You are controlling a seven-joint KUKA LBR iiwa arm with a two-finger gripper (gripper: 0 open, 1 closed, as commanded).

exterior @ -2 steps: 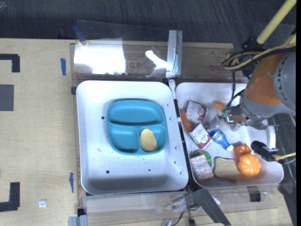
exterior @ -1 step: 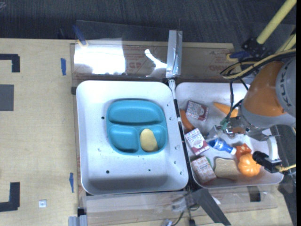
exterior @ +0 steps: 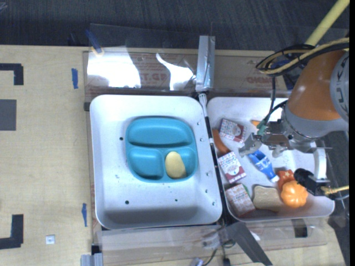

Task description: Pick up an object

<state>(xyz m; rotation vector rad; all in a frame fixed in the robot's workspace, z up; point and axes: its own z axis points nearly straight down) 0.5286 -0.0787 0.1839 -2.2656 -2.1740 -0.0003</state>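
The hand (exterior: 259, 143) hung over the right white plastic bin (exterior: 327, 206), its grip impossible to tell, just above a small blue-and-white bottle (exterior: 263, 165) near the bin's middle.

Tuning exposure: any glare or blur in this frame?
Camera view: strong glare on the clear panel behind the left bin, blown out white; the arm looks soft; the blue tray and yellow object are sharp.
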